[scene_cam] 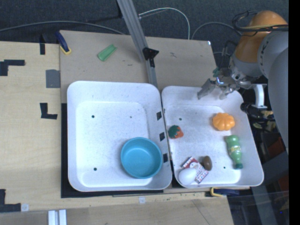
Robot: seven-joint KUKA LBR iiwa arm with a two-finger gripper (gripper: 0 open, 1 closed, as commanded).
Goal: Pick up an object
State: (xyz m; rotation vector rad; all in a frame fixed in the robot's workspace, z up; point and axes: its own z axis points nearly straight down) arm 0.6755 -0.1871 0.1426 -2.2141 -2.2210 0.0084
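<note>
One blue bowl [141, 157], one pumpkin [223, 121]

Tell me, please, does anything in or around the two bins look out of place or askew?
One thing stands out: a green block lies on the bench behind the left bin, outside both bins. In the right bin the green bottle lies on its side.
</note>
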